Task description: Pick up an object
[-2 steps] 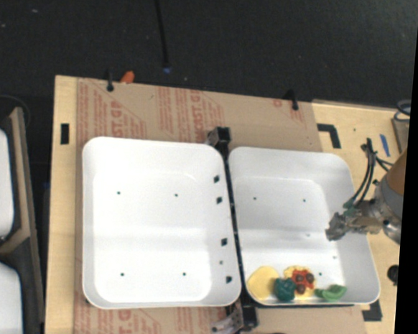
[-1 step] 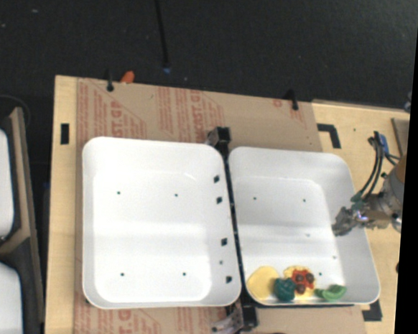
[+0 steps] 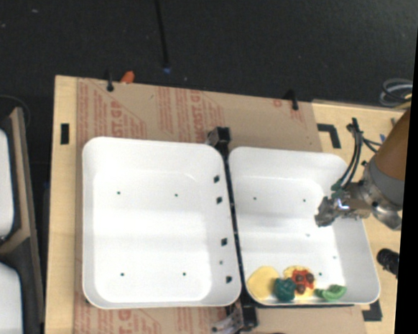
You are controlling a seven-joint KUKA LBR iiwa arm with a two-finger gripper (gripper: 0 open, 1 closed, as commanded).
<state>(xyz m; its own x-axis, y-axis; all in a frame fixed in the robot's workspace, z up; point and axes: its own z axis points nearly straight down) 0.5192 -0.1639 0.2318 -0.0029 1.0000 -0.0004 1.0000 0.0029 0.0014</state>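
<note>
Several small objects lie bunched at the near edge of the right bin (image 3: 281, 168): a pale yellow round piece (image 3: 261, 281), a teal lump (image 3: 284, 290), a red and yellow piece (image 3: 301, 277) and a green piece (image 3: 332, 292). My gripper (image 3: 325, 214) hangs over the right side of the right bin, well behind those objects and apart from them. I see nothing in it.
The left bin (image 3: 154, 223) sits beside the right one, with a black divider clip strip (image 3: 226, 222) between them. Both bins rest on a cardboard sheet (image 3: 163, 112). Cables (image 3: 358, 149) run along the arm at the right.
</note>
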